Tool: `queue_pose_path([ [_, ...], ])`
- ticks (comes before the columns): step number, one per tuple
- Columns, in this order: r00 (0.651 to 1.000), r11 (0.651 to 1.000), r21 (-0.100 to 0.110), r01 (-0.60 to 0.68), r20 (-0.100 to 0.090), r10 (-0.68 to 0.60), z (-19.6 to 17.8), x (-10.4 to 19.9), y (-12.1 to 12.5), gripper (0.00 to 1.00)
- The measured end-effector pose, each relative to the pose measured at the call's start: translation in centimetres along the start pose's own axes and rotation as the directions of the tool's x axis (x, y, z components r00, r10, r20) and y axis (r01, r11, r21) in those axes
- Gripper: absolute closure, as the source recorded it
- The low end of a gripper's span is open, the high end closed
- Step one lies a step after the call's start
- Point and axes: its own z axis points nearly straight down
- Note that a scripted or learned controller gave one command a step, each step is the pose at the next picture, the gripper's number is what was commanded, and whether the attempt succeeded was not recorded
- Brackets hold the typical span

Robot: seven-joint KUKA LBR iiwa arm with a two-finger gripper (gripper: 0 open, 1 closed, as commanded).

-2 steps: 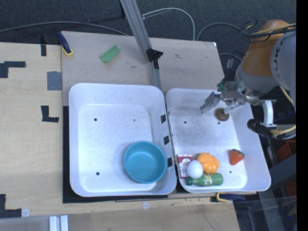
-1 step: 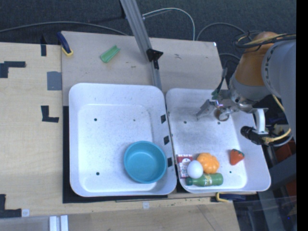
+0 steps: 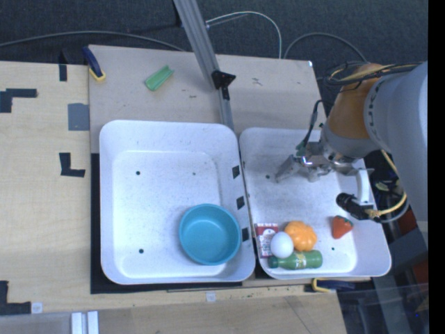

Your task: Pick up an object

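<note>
Gripper [image 3: 281, 175] reads to me as fingers together, holding nothing. Below it I count five items: one white egg [image 3: 281, 244], orange fruit [image 3: 301, 234], green bottle [image 3: 297, 260], red strawberry [image 3: 341, 226], small carton [image 3: 265, 238].

Green clip-like piece [image 3: 158, 78] on the bench top [image 3: 278, 89], blue-and-yellow clamp [image 3: 93, 64] at its far left corner, slanted grey metal pole [image 3: 198, 37], looping white cables [image 3: 268, 23] behind

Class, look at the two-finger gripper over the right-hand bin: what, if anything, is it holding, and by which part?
Nothing is held. The gripper hangs over a bare part of the right white bin, apart from the orange round fruit.
</note>
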Motion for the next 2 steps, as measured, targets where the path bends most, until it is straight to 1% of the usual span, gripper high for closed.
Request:
queue_pose_path([
  [1,1.000,1.000,0.000,0.001,-0.002,-0.001,-1.2,0.1,0.0,1.00],
  [2,1.000,1.000,-0.005,0.000,-0.002,0.000,-5.8,0.1,0.9,1.00],
])
